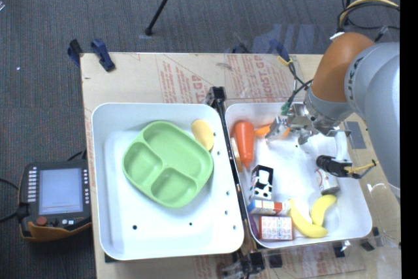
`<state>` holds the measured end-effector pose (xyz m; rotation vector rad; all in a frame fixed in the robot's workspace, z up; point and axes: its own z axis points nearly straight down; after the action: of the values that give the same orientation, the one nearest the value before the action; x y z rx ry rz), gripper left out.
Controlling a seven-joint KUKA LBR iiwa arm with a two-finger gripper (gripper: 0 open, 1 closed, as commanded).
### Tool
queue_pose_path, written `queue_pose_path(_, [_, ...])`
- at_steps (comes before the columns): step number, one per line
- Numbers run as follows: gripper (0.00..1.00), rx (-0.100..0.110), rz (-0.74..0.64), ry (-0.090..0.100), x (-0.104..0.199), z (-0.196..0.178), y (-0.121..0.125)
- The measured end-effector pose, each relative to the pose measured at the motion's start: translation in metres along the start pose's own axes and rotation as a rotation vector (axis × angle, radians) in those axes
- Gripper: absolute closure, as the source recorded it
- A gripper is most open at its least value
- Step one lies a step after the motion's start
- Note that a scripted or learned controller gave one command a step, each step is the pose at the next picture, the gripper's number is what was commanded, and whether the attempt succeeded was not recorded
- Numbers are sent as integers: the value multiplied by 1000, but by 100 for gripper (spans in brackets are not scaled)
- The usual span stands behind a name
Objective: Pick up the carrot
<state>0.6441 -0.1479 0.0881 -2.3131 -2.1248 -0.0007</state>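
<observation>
Hovering in the right white bin [363, 219], the grey arm's gripper [287, 129] sits beside the tapered orange carrot [244, 141]. Its jaws (hard to make out) could be spread or pressed together; I can't tell.

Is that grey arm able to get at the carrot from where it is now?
Probably yes. The carrot lies in the right bin with nothing on top of it, and the gripper hangs just beside its upper end. The milk carton sits below it, apart, so the way looks free.
</observation>
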Motion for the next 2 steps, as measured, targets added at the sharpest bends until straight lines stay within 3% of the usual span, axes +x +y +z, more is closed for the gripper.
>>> queue_pose_path(1, [0,1,211,-1,-23,0,3])
queue_pose_path(2, [0,5,413,1,51,1,-5])
